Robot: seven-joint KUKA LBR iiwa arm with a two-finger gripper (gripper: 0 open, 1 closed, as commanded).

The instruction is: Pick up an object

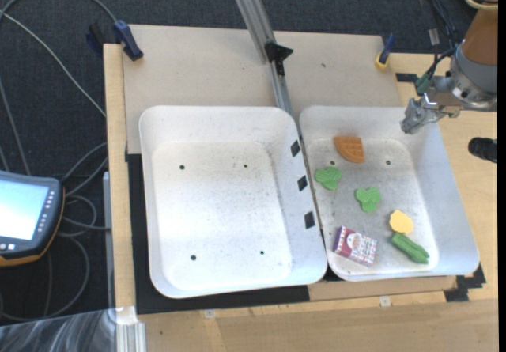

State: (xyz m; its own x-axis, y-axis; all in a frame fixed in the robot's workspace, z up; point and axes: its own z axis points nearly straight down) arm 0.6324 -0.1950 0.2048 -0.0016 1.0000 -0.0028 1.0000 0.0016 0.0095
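The right bin (pixel 443 184) holds several small objects. An orange wedge (pixel 349 148) lies near its back. Two green leafy pieces (pixel 328 178) (pixel 368 198) sit in the middle. Toward the front right lie a yellow piece (pixel 402 222) and, touching it, a green pickle-shaped piece (pixel 409 247). A small red and white packet (pixel 355 245) rests at the front. My gripper (pixel 416 115) hangs over the back right rim of this bin, above and to the right of the orange wedge, with nothing seen between its fingers.
The left bin (pixel 158 137) stands beside the right one, with black clips (pixel 301 182) along the shared edge. A slanted metal pole (pixel 253 18) rises behind the bins. Blue clamps (pixel 129 40) (pixel 386 50) grip the board's back edge. A tablet (pixel 24 212) sits at far left.
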